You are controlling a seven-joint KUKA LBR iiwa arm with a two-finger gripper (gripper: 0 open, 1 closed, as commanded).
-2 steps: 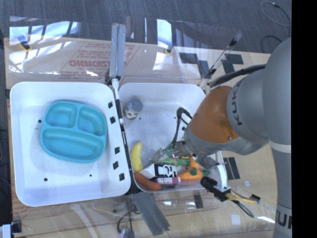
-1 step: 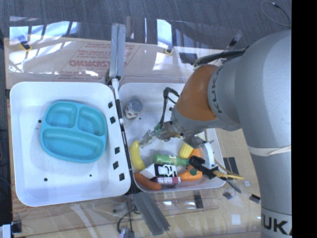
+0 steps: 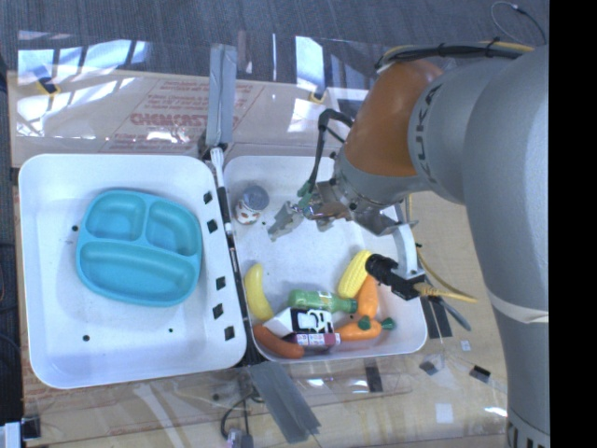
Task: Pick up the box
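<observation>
While hanging above the bare back part of the right bin (image 3: 280, 171), holds nothing: gripper (image 3: 284, 220) spread, fingers apart over white floor, no object between them.

Lies toward the camera from the jaws and a little toward the arm's side: the box (image 3: 312, 328), small, white with black print and a dark red edge, down flat among the toy food at the near wall. Long axis roughly across the bin, parallel to that near wall.

Hemmed in closely: green bottle (image 3: 322, 300) just beyond it on the jaw side, sausage (image 3: 277, 343) touching its outer end, carrot (image 3: 366, 320) and corn cob (image 3: 354, 272) on the arm's side, banana (image 3: 256, 290) against the divider. Little open room for fingers along the long sides, likely only the short ends.

Clear floor between jaws and pile, apart from a small round toy (image 3: 249, 203) at the far side of the jaws. Blue tray (image 3: 140, 247) in the left bin, well apart.
</observation>
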